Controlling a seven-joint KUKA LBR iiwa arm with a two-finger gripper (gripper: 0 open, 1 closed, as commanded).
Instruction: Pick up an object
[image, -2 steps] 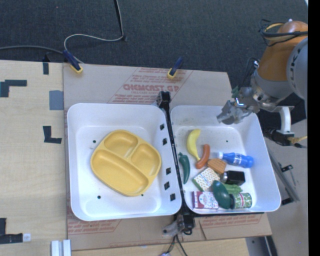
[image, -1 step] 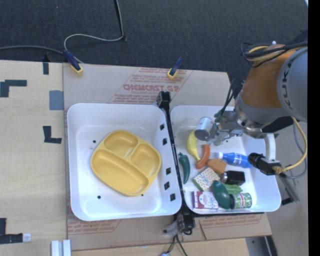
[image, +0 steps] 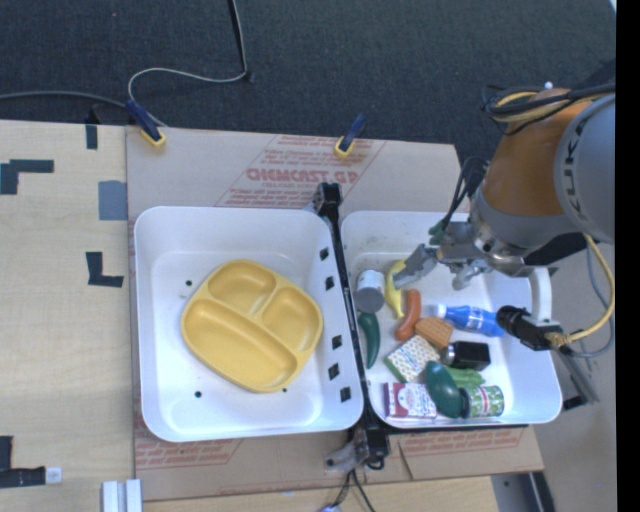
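My gripper (image: 443, 268) hangs over the upper part of the right bin (image: 545, 400), its fingers spread open and nothing between them. Just below and to its left lie a yellow banana (image: 394, 284) and an orange sausage (image: 408, 314). A blue bottle (image: 470, 319) lies below the gripper to the right. Further objects in this bin are a grey can (image: 370, 292), a green pepper (image: 369, 338), an orange cracker (image: 434, 331), a black block (image: 468, 353), a green-and-white packet (image: 411, 356), a dark green avocado (image: 443, 388), a tin (image: 484, 401) and a pink carton (image: 407, 401).
The left bin (image: 160, 300) holds a yellow divided plate (image: 254, 323). A black divider (image: 338, 290) runs between the bins. The arm's grey and orange body (image: 540, 180) stands over the right bin's upper right corner, with cables beside it. Both bins rest on cardboard (image: 290, 175).
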